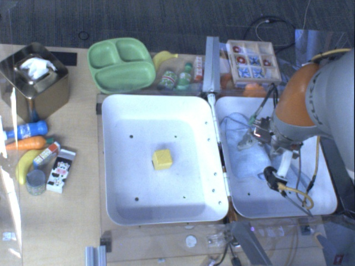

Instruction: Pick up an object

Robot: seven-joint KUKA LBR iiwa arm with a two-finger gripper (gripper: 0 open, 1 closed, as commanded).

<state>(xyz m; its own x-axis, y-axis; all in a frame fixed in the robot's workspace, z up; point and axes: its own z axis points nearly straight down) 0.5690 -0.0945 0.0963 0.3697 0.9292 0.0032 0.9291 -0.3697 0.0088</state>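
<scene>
Nearest: small yellow block [162, 159], lying flat near the middle of the left shallow white bin [127, 204], alone and well apart from the walls. Reads as light, maybe slightly soft foam or sponge; squat, roughly square, so a top-down pinch across two opposite sides should hold, little slip risk. Right shallow white bin [244, 204]: grey arm with orange band [299, 101] sits over it, gripper [256, 134] hanging low above the bin floor amid cables, nothing visibly held; can't tell its state. Far: green divided plastic tray [122, 64] on the desk [83, 215], behind the left bin.
</scene>
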